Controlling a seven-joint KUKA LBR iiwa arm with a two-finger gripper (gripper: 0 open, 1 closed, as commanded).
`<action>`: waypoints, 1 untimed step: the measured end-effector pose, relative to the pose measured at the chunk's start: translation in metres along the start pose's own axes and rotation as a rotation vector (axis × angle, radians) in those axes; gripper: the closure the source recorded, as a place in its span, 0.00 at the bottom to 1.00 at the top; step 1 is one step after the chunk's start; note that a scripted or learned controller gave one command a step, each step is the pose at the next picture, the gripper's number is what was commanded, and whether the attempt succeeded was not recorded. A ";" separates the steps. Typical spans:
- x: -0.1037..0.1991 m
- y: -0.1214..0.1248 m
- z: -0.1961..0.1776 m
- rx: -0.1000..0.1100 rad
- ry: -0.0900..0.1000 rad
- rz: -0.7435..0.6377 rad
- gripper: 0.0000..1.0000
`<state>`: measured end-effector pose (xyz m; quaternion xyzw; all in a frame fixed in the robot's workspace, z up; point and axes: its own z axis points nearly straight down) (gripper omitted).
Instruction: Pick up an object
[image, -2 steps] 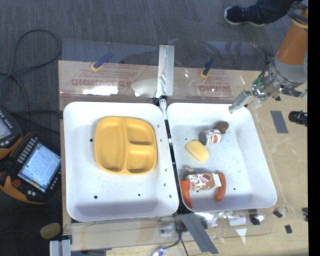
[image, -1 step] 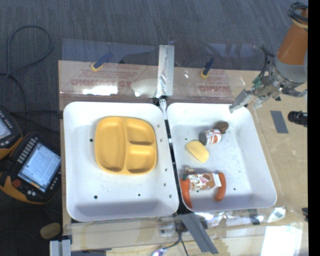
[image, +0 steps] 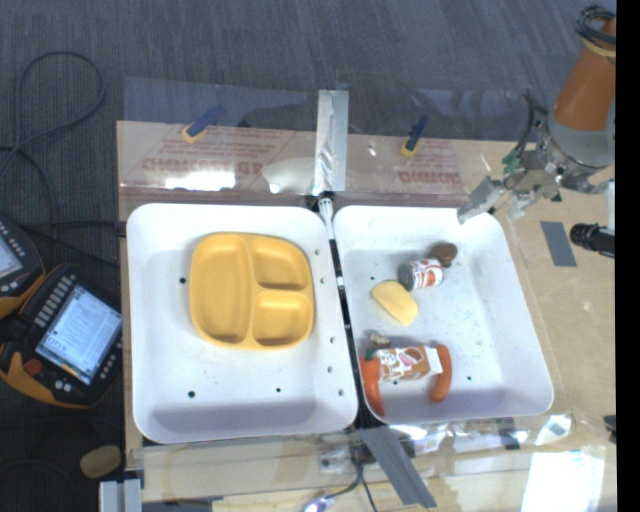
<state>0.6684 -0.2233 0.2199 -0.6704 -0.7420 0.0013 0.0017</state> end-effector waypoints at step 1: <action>0.000 0.000 -0.004 0.000 0.000 0.082 0.00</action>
